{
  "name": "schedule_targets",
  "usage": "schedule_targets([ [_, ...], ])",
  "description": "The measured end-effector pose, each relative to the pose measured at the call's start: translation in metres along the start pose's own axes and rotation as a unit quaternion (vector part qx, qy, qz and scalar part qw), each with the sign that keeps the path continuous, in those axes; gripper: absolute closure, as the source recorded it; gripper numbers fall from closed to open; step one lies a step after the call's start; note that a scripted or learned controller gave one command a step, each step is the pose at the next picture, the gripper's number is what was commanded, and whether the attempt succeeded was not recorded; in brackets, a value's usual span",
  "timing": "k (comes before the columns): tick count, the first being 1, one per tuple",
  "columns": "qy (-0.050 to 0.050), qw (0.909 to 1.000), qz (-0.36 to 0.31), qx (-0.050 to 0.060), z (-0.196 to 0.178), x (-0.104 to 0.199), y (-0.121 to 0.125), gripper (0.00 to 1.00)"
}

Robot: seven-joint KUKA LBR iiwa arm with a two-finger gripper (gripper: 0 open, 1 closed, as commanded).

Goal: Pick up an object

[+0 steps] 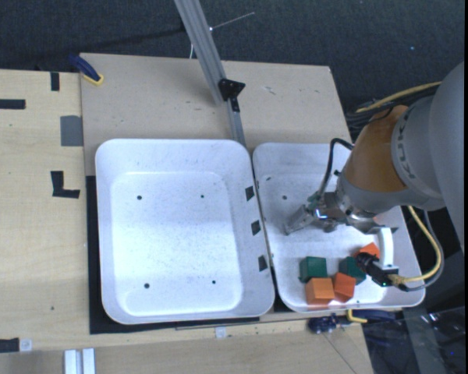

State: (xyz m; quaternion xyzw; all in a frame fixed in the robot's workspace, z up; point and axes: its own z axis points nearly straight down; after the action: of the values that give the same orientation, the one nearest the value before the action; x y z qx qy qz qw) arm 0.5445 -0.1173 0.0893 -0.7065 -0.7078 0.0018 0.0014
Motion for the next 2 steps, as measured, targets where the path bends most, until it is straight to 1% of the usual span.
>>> schedule_targets([
  [1,0.001,1.0,0.0,0.0,-0.012,0.0,0.0,1.0],
  [2,0.0,1.0,0.001,-0.003,-0.058,-0.002,-0.008,1.0],
])
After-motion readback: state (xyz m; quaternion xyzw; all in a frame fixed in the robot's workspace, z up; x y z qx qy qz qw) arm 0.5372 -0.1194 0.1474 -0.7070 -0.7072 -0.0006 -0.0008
